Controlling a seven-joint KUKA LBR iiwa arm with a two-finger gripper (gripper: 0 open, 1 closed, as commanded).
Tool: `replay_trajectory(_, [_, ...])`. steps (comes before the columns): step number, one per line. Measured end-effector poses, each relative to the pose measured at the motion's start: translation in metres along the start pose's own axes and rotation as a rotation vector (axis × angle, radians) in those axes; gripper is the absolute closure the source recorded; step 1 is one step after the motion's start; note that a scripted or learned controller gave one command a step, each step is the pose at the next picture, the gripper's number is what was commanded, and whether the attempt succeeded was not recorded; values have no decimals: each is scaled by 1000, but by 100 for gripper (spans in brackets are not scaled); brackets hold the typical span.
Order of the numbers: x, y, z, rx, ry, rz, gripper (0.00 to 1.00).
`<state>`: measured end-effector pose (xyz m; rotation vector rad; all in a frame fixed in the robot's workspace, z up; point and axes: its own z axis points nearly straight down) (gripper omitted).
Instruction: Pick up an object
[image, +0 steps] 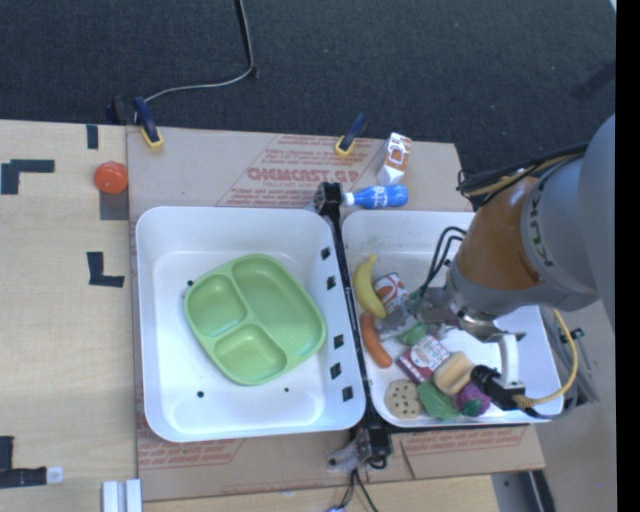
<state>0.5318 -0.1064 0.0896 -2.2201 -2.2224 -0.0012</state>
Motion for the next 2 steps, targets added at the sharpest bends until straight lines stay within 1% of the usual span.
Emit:
replay_trajectory(1, [0,0,-9,1,0,0,100])
replay_trajectory(2, [77,53,-95,0,0,-2,100])
